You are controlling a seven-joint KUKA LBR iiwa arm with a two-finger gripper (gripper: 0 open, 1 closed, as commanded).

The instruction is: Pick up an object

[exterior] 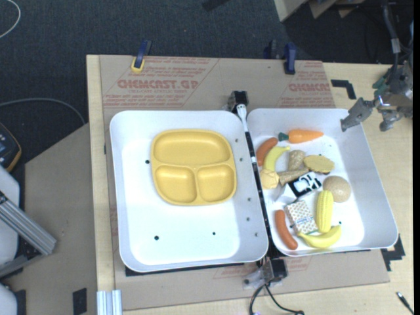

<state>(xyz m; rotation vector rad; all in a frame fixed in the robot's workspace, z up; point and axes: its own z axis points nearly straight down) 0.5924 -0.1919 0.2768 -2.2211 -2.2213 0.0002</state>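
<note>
carrot (305, 136) lies in the right bin (367, 169), near end effector (374, 113).

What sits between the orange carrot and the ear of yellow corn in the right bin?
In the camera view, a yellow-tan potato-like piece lies between the orange carrot and the yellow corn, with a round beige ball beside it.

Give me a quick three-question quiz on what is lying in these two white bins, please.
1. True or false: the yellow tray lies in the left bin.
2. Which lies nearest the right bin's far edge: A banana, B carrot, C corn cob?
3. Fill in: the gripper hovers by the right bin's far ____ corner.

Key: 1 true; 2 B; 3 right.
</note>
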